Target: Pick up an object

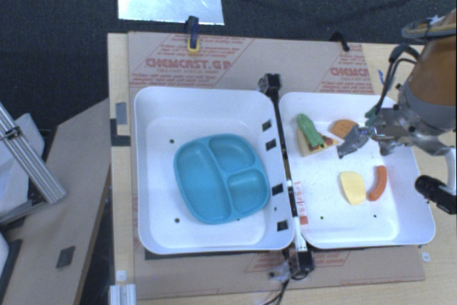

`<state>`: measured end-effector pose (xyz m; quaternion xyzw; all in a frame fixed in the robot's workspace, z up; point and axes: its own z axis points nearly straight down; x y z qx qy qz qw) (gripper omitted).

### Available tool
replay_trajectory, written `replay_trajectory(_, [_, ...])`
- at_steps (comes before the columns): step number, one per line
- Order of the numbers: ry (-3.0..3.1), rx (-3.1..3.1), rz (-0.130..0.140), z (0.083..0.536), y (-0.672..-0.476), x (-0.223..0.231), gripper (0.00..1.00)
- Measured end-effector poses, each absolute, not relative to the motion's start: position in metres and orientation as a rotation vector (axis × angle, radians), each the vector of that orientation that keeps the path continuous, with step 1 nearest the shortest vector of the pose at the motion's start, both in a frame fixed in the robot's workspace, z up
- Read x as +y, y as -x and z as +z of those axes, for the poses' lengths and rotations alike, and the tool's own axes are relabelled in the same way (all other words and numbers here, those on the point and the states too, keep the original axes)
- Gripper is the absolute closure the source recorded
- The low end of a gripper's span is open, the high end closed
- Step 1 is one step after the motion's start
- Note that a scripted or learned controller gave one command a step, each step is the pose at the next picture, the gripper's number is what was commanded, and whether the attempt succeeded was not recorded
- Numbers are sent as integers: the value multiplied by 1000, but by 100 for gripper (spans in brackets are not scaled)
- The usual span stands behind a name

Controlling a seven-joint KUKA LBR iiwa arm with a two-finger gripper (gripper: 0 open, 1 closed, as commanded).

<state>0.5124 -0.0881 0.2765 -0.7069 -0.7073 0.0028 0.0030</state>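
White plastic forms both shallow bins. The left bin (153,153) holds one thing, a blue divided plate (221,178) with three compartments, lying flat near the middle with bare floor all around it. A black clipped divider (280,153) runs between the bins.

The right bin (357,225) holds four small pieces in its upper half: a green vegetable-like piece (308,128) lying across a tan wedge (312,147), an orange piece (343,128) just beside them, a pale yellow slice (352,187) lower down, and a red-orange sausage shape (377,183) just right of the slice. The lower part of this bin is bare floor, as is its left strip along the divider.

The gripper (351,145) hangs over the right bin between the orange piece and the yellow slice, its dark fingers close together with nothing seen between them. The arm's body covers the bin's upper right corner, and the frame edge cuts the arm off.
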Motion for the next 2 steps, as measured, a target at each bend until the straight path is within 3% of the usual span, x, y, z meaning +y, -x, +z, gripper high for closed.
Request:
replay_trajectory(1, [2220, -2226, -2, 281, -514, -88, 0])
replay_trajectory(2, [2220, -2223, 0, 237, -508, -88, 0])
